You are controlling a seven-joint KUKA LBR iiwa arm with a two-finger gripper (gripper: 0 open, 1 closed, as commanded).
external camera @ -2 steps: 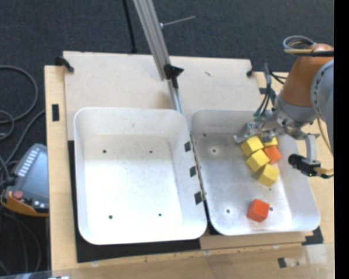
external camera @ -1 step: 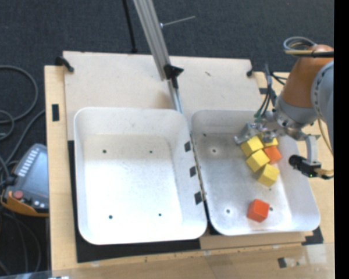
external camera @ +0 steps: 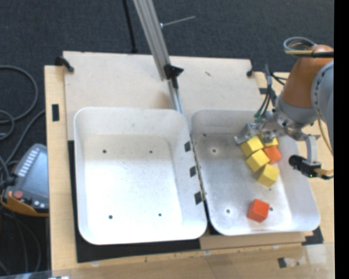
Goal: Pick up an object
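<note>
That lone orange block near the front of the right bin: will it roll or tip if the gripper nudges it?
The orange block looks cube-shaped with flat faces, so it would probably slide, not roll. It looks rigid. It sits apart from the yellow blocks, so a nudge likely moves it alone.

No readable text, label, brand or number anywhere.

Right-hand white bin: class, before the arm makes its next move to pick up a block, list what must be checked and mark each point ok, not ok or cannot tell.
1. Targets present in the shallow white right-hand bin: ok; a cluster of yellow blocks with a small orange block beside it.
2. Gripper over the cluster: ok, at its upper edge.
3. Finger state: cannot tell.
4. A block held: cannot tell.
5. Easier target: ok; a lone orange-red cube sits apart, nearer the front wall.
</note>
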